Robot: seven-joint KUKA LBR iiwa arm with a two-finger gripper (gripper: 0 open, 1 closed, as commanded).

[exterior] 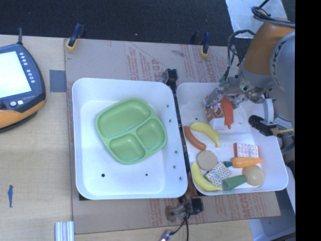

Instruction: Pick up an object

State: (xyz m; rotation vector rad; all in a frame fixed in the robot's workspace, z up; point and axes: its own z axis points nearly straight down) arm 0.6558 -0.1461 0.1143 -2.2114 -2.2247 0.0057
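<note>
My pincer (pixel 220 98) hangs over the far end of the right bin (pixel 281 154); I cannot tell its opening. A small carton (pixel 215 118) and red piece (pixel 227 113) sit under it.

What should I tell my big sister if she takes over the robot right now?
Gripper: low over the back of the right bin, beside a small carton and an orange-red piece; whether it holds either is unclear.
Right bin: two bananas, sausage, carrot and other toy food.
Left bin: green divided plate.
Done: nothing clearly lifted.
Left: pick up one object.
</note>
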